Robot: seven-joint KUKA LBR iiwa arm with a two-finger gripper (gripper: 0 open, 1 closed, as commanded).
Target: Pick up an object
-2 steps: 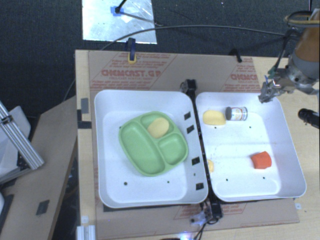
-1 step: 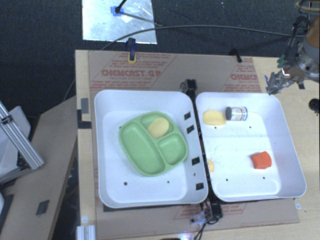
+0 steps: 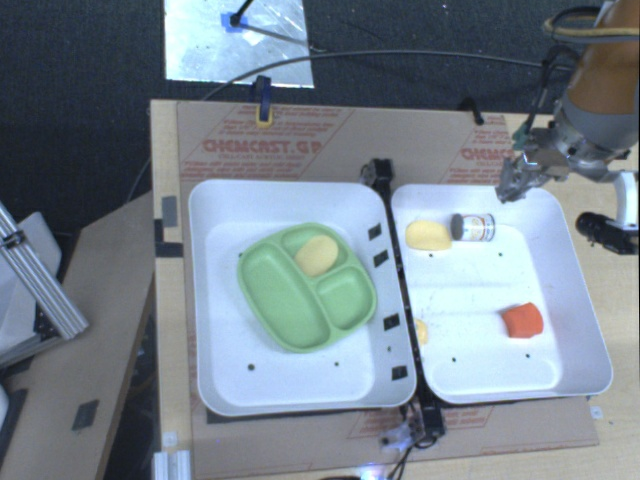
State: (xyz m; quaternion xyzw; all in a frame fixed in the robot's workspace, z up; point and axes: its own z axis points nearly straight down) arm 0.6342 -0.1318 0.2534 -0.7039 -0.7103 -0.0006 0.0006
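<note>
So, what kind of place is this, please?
Probably a robotics lab test bench, not a kitchen: a grey and orange arm reaches over two white bins, which hold toy-like items such as a green divided plate, taped onto cardboard.

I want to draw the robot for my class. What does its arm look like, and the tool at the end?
The arm is round and chunky, orange-tan on top with a grey metal part below it. Thin dark cables run down beside it. At the end sits the tool, small, grey and metallic, with dark bits. It is too blurry to make out any writing or marks on it.
</note>
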